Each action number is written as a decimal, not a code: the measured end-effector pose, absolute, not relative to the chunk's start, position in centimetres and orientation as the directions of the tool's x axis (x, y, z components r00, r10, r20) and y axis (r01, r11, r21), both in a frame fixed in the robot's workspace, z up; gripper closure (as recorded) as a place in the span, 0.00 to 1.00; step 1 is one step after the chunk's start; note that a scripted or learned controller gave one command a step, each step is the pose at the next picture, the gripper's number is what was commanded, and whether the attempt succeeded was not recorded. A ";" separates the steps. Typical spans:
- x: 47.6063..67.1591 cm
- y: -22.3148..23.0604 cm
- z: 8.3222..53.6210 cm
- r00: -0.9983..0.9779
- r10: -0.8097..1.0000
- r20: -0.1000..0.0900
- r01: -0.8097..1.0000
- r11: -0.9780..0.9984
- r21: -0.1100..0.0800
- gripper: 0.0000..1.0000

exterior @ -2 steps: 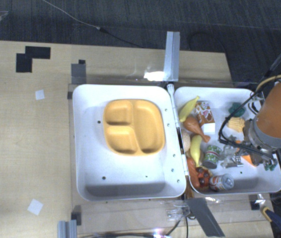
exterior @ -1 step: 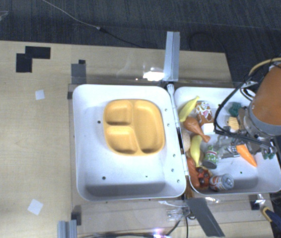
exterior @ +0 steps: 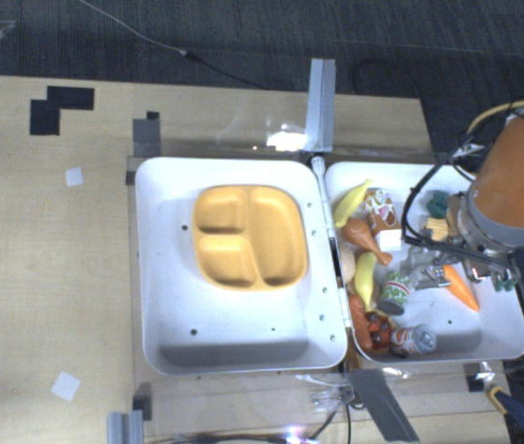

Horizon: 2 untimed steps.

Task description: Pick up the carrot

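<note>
Carrot is seen lying in right bin, toward its right side, tip pointed down-right. Gripper is positioned just left of carrot, over the clutter; jaw state can't be told. Yellow divided tray is set in left bin. Bananas and can are piled w/ other items on right bin's left side.
</note>
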<state>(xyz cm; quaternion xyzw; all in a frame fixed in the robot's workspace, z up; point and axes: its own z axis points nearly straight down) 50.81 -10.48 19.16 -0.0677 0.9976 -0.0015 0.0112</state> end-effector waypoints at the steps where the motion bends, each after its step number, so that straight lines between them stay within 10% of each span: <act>1: 52.2 -17.3 11.1 -0.892 -0.452 -0.005 -0.452 0.892 -0.003 1.00; 2: 51.8 -20.4 9.0 -0.696 -0.718 -0.009 -0.718 0.696 -0.009 1.00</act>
